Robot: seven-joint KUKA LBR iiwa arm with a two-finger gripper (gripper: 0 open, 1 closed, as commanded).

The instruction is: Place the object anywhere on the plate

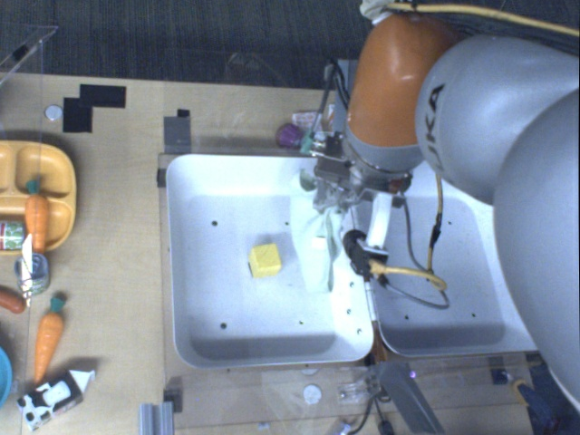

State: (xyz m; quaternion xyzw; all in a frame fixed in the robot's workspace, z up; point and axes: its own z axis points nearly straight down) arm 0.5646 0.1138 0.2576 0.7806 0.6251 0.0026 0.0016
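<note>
Gripper (323, 243) (translucent fingers blurred, state unclear) hangs over smooth white bin (208, 333); spongy yellow block (265, 260) lies apart.

The arm (507, 107) is grey with a glossy orange band (394, 71) above the wrist, and a yellow cable (412, 275) loops below it. A pale yellow block (265, 260) lies in a white bin (195, 243). The bench (109, 333) is light tan wood with black squares (91, 105). A tan-yellow tray (50, 175) holds an orange carrot (35, 220) with a green top. Another orange carrot (48, 336) lies below it. A small black-and-white cow-patterned carton (53, 395) sits near the corner, and a purple object (290, 135) rests behind the bin.
</note>
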